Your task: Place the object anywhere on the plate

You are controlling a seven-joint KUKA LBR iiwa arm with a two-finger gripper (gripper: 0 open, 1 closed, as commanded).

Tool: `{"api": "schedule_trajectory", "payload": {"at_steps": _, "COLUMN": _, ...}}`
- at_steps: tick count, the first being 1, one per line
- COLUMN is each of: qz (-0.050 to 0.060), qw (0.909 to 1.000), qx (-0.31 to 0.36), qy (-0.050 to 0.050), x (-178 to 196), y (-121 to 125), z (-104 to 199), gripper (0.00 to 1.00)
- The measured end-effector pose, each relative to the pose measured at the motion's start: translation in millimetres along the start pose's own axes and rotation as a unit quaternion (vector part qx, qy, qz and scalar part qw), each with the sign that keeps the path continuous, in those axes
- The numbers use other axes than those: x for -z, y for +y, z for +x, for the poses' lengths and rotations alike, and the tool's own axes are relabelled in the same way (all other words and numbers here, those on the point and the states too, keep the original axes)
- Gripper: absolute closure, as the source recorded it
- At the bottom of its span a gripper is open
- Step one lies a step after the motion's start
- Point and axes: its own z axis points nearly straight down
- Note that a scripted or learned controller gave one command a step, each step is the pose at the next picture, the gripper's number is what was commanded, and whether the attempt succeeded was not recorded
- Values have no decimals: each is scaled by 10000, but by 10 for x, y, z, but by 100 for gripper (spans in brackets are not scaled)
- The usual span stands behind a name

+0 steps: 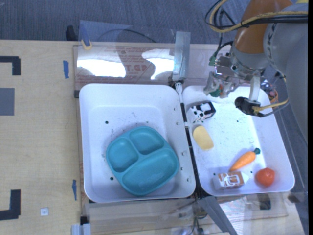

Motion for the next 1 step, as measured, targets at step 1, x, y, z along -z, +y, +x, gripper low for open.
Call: {"api": "schedule_trajectory", "payload": {"at_steps": 1, "qz": 10, "qw": 9995, "qx": -318, "qy": -3, "x": -50, "y": -58, "z": 272, "gripper": 100}}
